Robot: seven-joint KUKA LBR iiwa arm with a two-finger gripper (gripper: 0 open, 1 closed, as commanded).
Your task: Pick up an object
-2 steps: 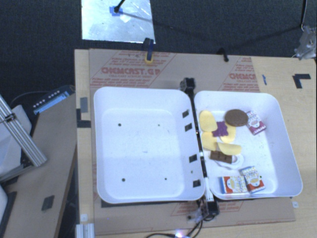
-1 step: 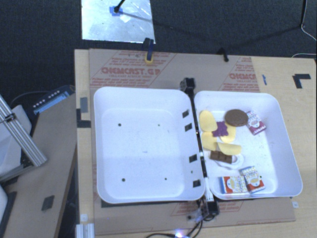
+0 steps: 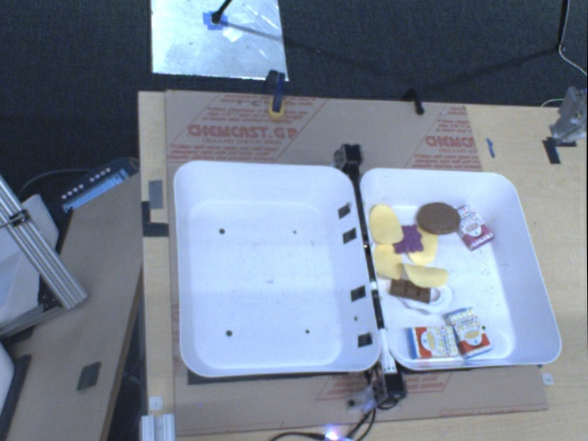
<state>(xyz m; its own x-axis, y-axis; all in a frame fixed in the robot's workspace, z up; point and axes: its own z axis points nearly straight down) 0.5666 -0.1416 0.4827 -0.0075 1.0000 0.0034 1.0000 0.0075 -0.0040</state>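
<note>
**Gripper at the far right edge, objects clustered in the right bin**

The grey gripper point(image 3: 571, 116) sits at the right edge of the view, above the bench and well apart from both bins. I cannot tell whether it is open or closed, and nothing is seen in its grasp.

The objects lie in the shallow white right bin point(image 3: 531, 274), mostly toward its left wall. A round brown disc point(image 3: 438, 217) rests near the back. A small red-and-white carton point(image 3: 474, 228) lies just beside it on the right, and a yellow oval piece point(image 3: 384, 223) lies to its left. A purple flat piece point(image 3: 410, 240) overlaps the yellow slices point(image 3: 413, 270) below it. A dark brown bar point(image 3: 410, 291) touches those slices. Two small printed boxes point(image 3: 450, 336) lie together against the front rim. White floor shows along the right wall.

The shallow white left bin point(image 3: 266, 274) shows plain floor with small dark dots.
</note>
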